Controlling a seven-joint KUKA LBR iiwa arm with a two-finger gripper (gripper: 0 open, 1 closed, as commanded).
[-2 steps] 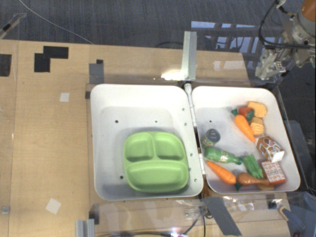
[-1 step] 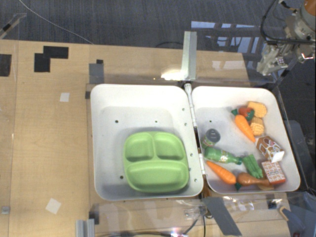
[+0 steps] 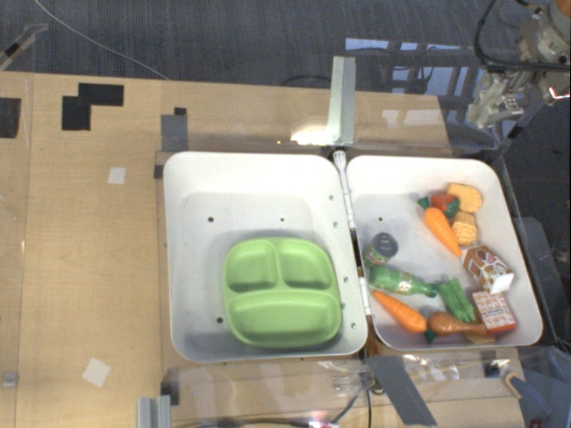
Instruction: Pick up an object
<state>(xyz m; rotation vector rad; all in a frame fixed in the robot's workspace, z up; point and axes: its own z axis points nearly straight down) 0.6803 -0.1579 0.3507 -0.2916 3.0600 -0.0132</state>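
A: List the scene, largest item first.

B: The worktop (image 3: 80,266) carries 2 white bins side by side. The left bin (image 3: 192,194) holds 1 green tray (image 3: 281,292) with 3 compartments. The right bin (image 3: 393,190) holds the small items: 2 carrots, a green bottle (image 3: 401,283), corn (image 3: 465,198), 2 small boxes and a grey disc (image 3: 384,244).

A: Where is the tool?

B: The tool (image 3: 500,105) hangs at the upper right, beyond the far corner of the right bin, above none of the items. Finger state: cannot tell, the detail is too small and cluttered.

A: Which item is the likely target, and how does it lie?

B: Judgement: the upper carrot (image 3: 442,230) is among the nearest. It lies toward the viewer and slightly left of the tool, well apart from it. Its long axis runs diagonally, from upper left to lower right. Corn touches or nearly touches its right side, so a grasp across the axis risks a collision there.
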